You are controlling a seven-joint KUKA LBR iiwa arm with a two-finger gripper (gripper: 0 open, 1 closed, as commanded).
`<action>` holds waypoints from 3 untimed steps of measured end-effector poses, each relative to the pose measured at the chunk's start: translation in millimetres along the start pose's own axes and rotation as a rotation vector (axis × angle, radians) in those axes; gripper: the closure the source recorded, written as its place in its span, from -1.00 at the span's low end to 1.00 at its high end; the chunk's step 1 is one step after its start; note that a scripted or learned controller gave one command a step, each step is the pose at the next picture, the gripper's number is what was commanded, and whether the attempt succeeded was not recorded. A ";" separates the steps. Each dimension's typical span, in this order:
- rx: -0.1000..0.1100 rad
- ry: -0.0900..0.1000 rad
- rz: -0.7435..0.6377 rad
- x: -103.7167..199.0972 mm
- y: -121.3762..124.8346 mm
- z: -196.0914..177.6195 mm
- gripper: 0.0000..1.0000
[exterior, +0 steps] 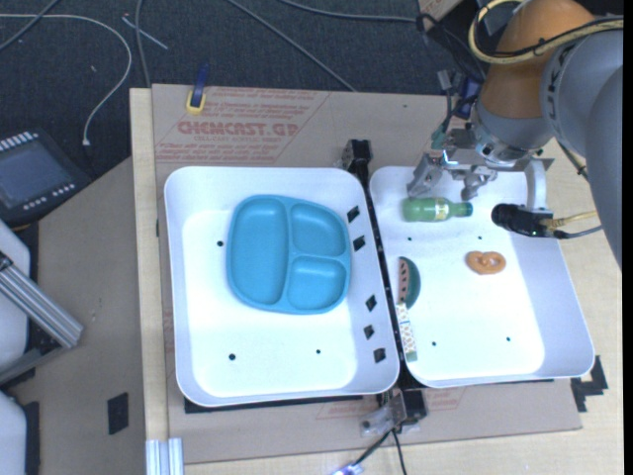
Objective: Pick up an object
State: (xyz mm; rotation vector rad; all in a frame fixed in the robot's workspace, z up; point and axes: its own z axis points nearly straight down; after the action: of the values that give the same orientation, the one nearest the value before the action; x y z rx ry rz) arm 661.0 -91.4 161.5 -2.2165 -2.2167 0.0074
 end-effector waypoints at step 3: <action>-0.002 0.002 0.001 -5.5 -6.9 65.4 1.00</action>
State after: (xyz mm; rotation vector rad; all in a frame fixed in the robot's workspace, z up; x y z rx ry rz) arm 653.6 -96.9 96.2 -2.2178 -2.2156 0.0040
